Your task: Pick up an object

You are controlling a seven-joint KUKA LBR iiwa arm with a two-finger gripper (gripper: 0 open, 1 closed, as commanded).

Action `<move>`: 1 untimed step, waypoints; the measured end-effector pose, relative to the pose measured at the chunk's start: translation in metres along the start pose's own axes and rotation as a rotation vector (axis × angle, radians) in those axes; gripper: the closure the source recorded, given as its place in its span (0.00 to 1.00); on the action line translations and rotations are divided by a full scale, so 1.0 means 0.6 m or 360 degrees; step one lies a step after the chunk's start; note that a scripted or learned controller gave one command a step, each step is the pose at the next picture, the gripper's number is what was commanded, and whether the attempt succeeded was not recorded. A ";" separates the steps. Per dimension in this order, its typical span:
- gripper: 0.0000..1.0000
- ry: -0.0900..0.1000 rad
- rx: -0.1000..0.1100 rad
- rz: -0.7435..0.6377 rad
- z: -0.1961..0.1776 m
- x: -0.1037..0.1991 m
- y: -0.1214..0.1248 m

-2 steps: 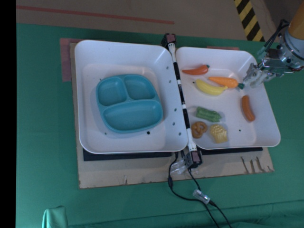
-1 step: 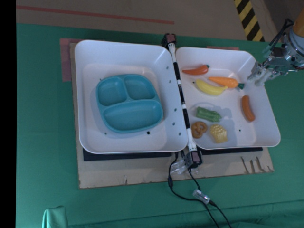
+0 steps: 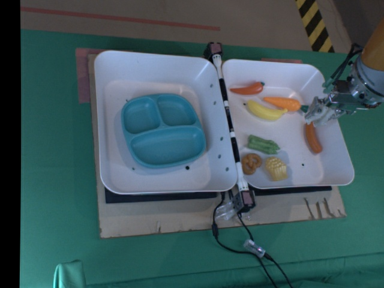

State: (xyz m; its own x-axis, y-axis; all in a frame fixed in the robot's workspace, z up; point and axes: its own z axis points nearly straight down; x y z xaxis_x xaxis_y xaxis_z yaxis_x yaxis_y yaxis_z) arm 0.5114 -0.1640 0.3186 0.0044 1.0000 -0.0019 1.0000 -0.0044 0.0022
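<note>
The right bin [image 3: 336, 173] holds several toy foods: a red chili [image 3: 247, 89], an orange carrot [image 3: 283, 103], a yellow banana [image 3: 264, 110], a green okra pod [image 3: 263, 143], a brown pretzel [image 3: 251, 162], a yellow corn piece [image 3: 276, 168] and an orange-red sausage [image 3: 312, 138]. My gripper [image 3: 319, 114] hangs over the bin's right side. It is just right of the carrot's green tip and just above the sausage's upper end. It stands open, and I see nothing between its fingers.
The left bin [image 3: 108, 173] carries a teal divided plate [image 3: 163, 129]. A black and white divider bar [image 3: 228, 119] runs between the bins. Cables [image 3: 240, 239] trail off the front onto the green bench cover. Yellow-black hazard tape [image 3: 312, 11] marks the floor behind.
</note>
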 end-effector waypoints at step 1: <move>1.00 0.0000 -0.0006 -0.0003 -0.065 0.076 -0.006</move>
State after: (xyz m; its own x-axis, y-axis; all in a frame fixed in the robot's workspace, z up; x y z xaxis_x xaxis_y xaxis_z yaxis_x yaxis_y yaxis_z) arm 0.5082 -0.1186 0.3575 0.0028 1.0000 -0.0021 1.0000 -0.0028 0.0057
